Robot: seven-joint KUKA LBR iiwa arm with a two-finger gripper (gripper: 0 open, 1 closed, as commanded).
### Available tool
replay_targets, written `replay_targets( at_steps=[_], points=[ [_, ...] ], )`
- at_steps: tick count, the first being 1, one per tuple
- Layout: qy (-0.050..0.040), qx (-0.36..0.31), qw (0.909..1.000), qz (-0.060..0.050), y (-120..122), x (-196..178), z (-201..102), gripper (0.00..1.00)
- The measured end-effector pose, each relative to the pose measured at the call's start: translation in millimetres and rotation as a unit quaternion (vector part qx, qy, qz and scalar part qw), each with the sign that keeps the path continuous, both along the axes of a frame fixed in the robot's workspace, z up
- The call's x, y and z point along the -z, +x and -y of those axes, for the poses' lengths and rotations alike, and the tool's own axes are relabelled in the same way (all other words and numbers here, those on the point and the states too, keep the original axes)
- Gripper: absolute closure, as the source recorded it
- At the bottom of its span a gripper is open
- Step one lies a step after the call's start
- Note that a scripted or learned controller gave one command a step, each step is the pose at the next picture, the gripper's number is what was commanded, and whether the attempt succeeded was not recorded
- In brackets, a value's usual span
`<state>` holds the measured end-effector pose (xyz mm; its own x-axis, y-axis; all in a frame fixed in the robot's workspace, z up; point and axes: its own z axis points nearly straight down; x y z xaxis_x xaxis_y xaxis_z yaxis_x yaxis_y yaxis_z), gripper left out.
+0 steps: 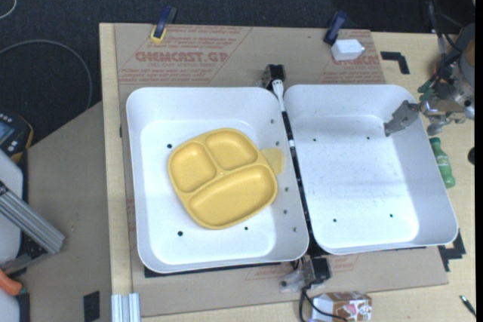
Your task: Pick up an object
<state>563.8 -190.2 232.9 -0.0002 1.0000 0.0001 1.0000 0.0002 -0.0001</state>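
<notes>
A yellow plate (222, 178) with three compartments lies in the left bin (143, 117), roughly at its middle and turned at a slant. A small flat yellow piece (273, 159) sticks out from under the plate's right edge, close to the wall that the left bin shares with the right bin (355, 230). The right bin's white floor shows only a few dark dots.

The gripper (407, 117) hangs at the upper right corner of the right bin, near its far wall, on the end of the arm (453, 90) that comes in from the right. One grey finger (398, 119) points down and to the left over the bin's floor. How far the fingers stand apart cannot be told from this angle, and nothing is seen between them. The gripper is well apart from the plate.

Both bins sit on a brown board (226, 49) printed with red letters, on the bench. A green marker-like object (442, 162) lies just outside the right bin's right rim.
</notes>
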Motion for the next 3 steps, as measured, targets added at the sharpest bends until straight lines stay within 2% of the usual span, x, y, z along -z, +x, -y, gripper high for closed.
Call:
replay_targets(
  at_steps=[1, 2, 3],
  points=[
    [-0.0018, -0.003, 0.9999, 0.011, -24, -225, -60, 0.0],
    [-0.0002, -0.003, 1.0, 0.007, -78, -305, -105, 0.0],
    [-0.0012, -0.001, 1.0, 0.004, -76, -310, -103, 1.0]
  ],
)
